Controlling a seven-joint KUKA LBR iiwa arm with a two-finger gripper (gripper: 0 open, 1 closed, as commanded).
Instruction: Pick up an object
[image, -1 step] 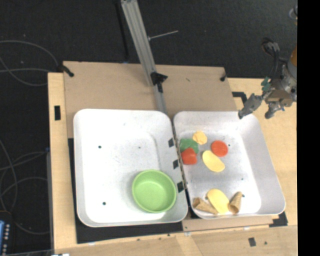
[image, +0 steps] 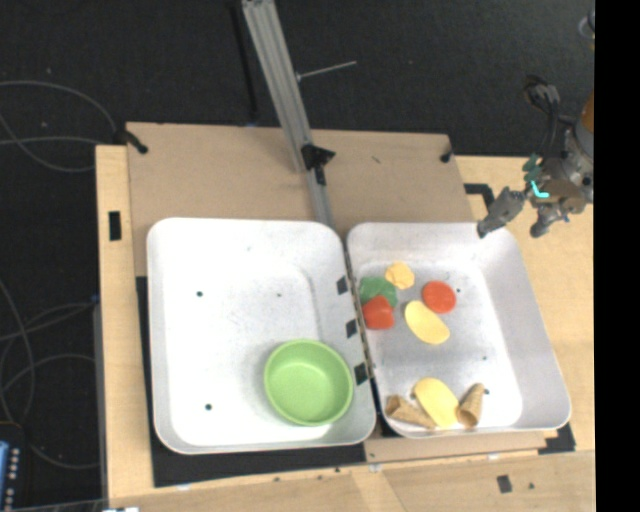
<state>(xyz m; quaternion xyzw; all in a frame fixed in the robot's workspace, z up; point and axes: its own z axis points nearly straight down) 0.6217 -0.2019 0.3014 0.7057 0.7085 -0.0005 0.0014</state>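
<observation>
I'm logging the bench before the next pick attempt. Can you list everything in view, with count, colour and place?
Bins: 2, white, side by side on the bench, left bin, right bin.
Bowl: 1, green, near corner of the left bin.
Green piece: 1, right bin, by the divider.
Red pieces: 2, right bin, one touching the green piece, one further right.
Yellow pieces: 3, right bin, small one at the far side, one mid-bin, one at the near edge.
Cone-like pieces: 2, tan, flanking the near yellow piece.
Metal post: 1, grey, behind the bins.
Gripper: 1, dark, over the right bin's far right corner, fingers open.
</observation>
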